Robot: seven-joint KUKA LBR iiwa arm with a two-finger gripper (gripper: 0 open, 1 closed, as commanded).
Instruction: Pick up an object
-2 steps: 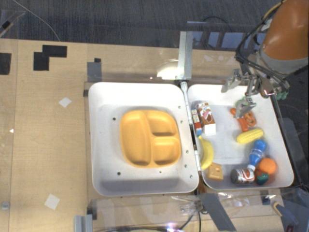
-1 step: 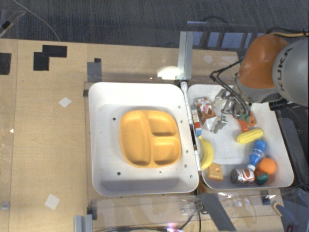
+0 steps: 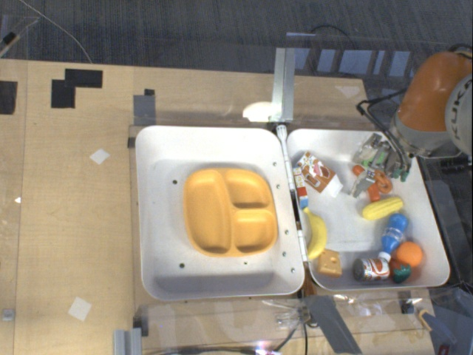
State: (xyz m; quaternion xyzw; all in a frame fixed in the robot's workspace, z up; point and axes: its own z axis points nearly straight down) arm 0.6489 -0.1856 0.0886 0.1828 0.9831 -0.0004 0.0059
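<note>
Over right bin (image 3: 432, 220), my gripper (image 3: 367, 177) grip unclear; must descend straight onto small orange object (image 3: 378, 187), avoiding corn cob (image 3: 382, 208).

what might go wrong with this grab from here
1. The gripper sits over a small orange object right beside the corn; it may nudge the corn instead of gripping anything.
2. The target lies near the right bin's wall, so the gripper might clip it.
3. Items are crowded; a miss could scatter the bottle.
</note>
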